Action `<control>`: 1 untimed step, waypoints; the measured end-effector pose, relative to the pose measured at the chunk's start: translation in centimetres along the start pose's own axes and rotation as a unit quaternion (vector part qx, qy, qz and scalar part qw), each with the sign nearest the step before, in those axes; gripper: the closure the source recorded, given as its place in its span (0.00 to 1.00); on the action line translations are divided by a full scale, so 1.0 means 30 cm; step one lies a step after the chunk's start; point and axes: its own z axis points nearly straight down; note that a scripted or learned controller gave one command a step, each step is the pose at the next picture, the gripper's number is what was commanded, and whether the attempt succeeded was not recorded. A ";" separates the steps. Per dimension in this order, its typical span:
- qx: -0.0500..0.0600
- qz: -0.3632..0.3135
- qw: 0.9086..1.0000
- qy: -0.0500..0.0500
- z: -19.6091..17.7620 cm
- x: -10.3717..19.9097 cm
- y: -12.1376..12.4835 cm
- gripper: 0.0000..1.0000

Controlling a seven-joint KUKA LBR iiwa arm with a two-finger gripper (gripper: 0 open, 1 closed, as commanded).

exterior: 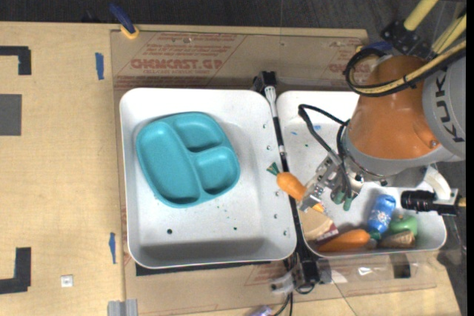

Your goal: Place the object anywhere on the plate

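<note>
I see the gripper (320, 192) low over the right bin (433, 240), near its left wall, but I cannot tell how it is set. A toy carrot (290, 185) lies right at the rim dividing the bins, touching or just beside the tool. The blue sectioned plate (187, 157) sits in the left bin (148, 233), toward its far left corner.

A turquoise plate (187, 158) lies in a white bin (148, 233), an orange carrot (290, 185) beside a blue packet (381, 212).
</note>
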 end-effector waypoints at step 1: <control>-0.002 0.059 0.998 -0.001 -0.166 0.073 0.117 1.00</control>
